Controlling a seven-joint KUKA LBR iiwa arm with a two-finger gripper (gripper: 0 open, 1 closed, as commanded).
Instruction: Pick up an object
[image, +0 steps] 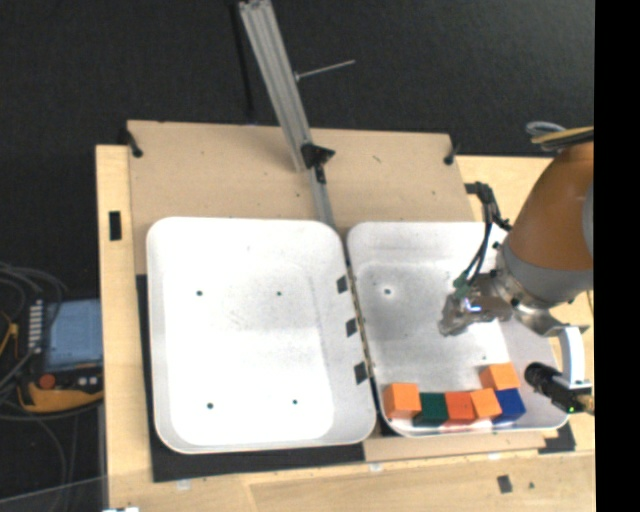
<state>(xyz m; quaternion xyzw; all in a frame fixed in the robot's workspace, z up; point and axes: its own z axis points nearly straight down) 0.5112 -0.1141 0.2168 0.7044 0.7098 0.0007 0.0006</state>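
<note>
Tool (458, 318) hovers above blocks (455, 404) crowding right bin's (400, 260) near wall.

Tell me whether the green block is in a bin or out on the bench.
In a bin. The green block lies inside the right bin, against its near wall, between orange blocks.

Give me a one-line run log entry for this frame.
phase: approach | end effector: over right bin, nothing visibly held | blocks: clustered at right bin's near edge | left bin: untouched
</note>
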